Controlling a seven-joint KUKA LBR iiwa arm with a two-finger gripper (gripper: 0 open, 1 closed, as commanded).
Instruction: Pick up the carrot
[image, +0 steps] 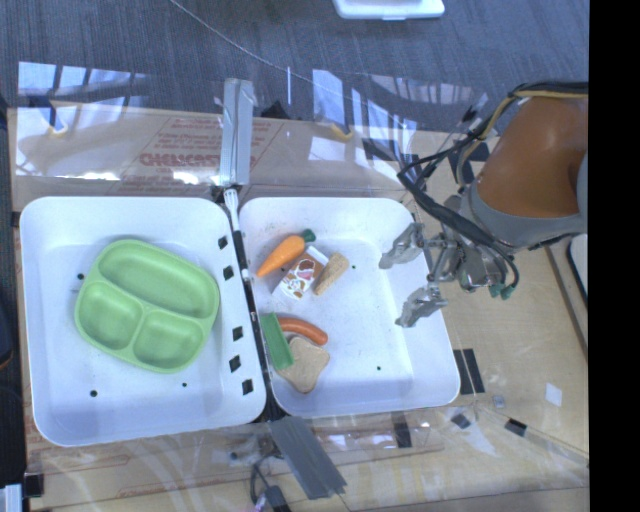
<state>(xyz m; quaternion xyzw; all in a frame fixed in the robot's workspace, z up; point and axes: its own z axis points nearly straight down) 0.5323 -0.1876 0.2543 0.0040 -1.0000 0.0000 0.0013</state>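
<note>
An orange carrot (280, 253) with a small green top lies tilted in the upper left of the right bin (385, 355). My gripper (410, 278) hangs over that bin's right rim, well to the right of the carrot. Its two fingers (399, 246) stand spread apart, open, with nothing between them.
Beside the carrot lie a small red and white carton (301, 275) and a tan bread piece (332, 272). Lower down are a sausage (303, 329), a green piece (275, 340) and a toast slice (304, 369). The left bin (50, 395) bears a green divided plate (146, 304).
</note>
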